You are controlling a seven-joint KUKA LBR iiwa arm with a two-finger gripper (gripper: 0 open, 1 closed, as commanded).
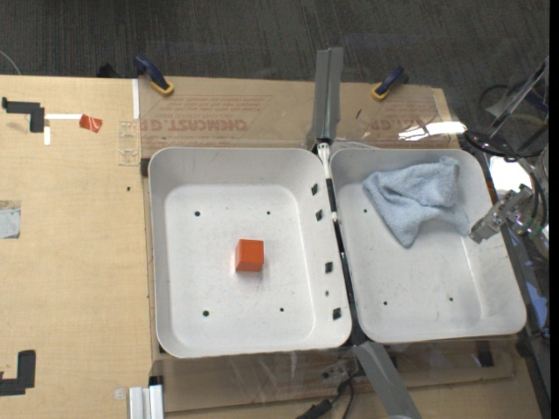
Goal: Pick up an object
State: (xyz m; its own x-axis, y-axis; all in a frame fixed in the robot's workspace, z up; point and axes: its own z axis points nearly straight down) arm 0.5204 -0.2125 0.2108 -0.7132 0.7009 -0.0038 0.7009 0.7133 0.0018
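While the counter [70, 260] stretches bare and tan on the far left, a small red scrap [90, 123] lies near its upper edge beside a strip of white tape [59, 117], with black brackets at its upper left and lower left. Next comes the left bin [175, 321], shallow and white, and in it an orange cube [250, 256] sits alone on the floor, a little below the middle and well apart from every wall. Behind both bins a sheet of printed cardboard [218, 116] is held down by two clamps [154, 74], one at each upper corner. A grey divider [327, 94] runs down between the bins, which touch along their inner rims. The right bin [419, 321] holds a crumpled blue-grey cloth [415, 197] in its upper half, bunched toward the back and right wall, with a fold trailing down toward the middle. At the right rim of that bin, just beside the cloth's lower right edge, the gripper [491, 223] reaches in from the right; whether it is released or clenched cannot be told, and nothing is seen held in it. Cables lie beyond it at the far right.
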